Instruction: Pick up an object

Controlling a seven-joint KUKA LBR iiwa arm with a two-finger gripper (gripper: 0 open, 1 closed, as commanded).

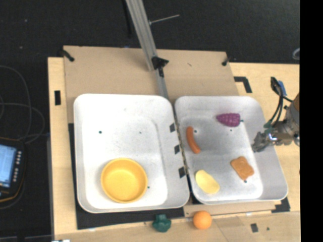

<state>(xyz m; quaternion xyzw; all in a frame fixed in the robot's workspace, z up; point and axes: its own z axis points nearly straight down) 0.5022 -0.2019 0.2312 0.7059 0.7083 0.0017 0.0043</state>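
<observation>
The right bin (252, 110) holds several small objects: a purple bunch of grapes (228, 119) at the back, an orange sausage-shaped piece (192, 139) by the left wall, a pale yellow piece (206, 181) at the front, and a brown-orange bread-like piece (243, 168) at the front right. My gripper (261, 141) hangs at the bin's right rim, right of the brown-orange piece and apart from every object. Nothing shows between its tips.
The left bin (121, 115) holds a yellow bowl (124, 179) at its front. On the bench in front of the bins lie an orange ball (202, 220) and a green toy (161, 223). A metal pole (144, 32) rises at the back, a tablet (7, 168) sits far left.
</observation>
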